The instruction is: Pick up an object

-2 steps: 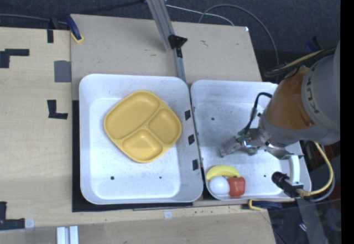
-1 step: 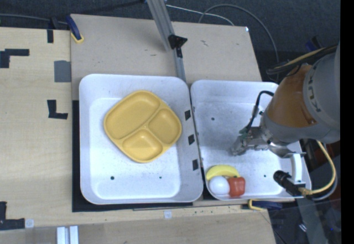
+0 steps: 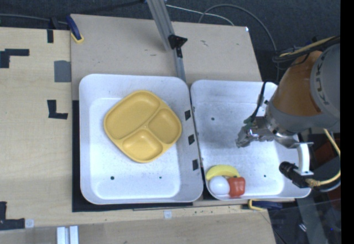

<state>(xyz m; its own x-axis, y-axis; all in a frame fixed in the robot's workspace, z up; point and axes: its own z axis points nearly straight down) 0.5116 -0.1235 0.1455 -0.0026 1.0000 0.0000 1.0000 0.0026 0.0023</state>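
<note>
We see the metal two-finger gripper (image 3: 245,136) above the right white bin (image 3: 221,99); grip state we cannot tell. Small white ball (image 3: 219,185) w/ red block (image 3: 237,186) lies toward bin's near-left corner.

My claw (image 3: 245,136) is dull metallic grey, and the band above my wrist is orange. The bin (image 3: 221,93) beneath it is white with a greyish scuffed patch and small black dots. Nearer the camera from my claw sit a yellow piece (image 3: 222,170), a white ball (image 3: 219,185) and a red piece (image 3: 237,186). Left of my claw, the other white bin (image 3: 91,182) holds a plain yellow divided plate (image 3: 142,125)
</note>
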